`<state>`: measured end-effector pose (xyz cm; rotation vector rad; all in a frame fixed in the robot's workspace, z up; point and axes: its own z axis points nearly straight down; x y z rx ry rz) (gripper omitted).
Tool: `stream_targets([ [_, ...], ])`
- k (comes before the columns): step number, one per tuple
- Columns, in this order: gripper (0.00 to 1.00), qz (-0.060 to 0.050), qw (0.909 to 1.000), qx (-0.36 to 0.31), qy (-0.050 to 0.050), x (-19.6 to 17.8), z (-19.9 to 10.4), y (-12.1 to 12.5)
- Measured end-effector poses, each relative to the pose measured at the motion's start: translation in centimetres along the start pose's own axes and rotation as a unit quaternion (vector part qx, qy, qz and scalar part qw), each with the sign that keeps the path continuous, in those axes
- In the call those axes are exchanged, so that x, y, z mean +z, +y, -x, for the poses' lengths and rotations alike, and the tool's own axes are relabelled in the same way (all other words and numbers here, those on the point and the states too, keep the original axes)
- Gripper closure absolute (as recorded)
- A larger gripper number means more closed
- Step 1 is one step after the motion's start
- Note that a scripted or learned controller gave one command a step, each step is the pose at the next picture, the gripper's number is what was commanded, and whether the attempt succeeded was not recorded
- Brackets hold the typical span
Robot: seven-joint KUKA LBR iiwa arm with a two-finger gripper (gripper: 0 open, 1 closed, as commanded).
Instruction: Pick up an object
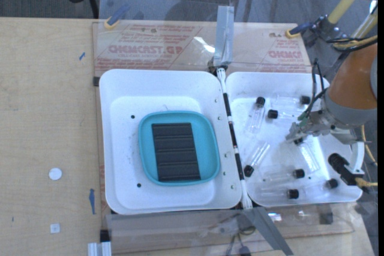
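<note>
Several clear plastic tubes with black caps lie scattered in the right bin (240, 99). One tube (256, 114) lies at the upper left, another tube (258, 156) slants near the divider, and a third tube (282, 176) rests near the front. My gripper (297, 133) hangs low over the middle right of this bin, close to the tubes there. I cannot make out anything held in it. The grey arm with its orange band (354, 81) comes in from the right.
The left bin (117, 93) holds a teal tray (147, 129) with a black ridged block (175, 151) in it. A clear plastic wall (225, 30) stands behind both bins. Bare wooden bench lies to the left.
</note>
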<state>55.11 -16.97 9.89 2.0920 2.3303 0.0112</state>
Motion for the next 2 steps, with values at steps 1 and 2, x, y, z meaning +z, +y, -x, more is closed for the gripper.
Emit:
stream_targets([
  [1, 1.00, -0.004, 0.9998, -0.018, 0.001, -7.9, -1.6, 6.1],
  [2, 1.00, -0.004, 1.0000, 0.001, 0.001, -11.3, -6.7, 9.1],
])
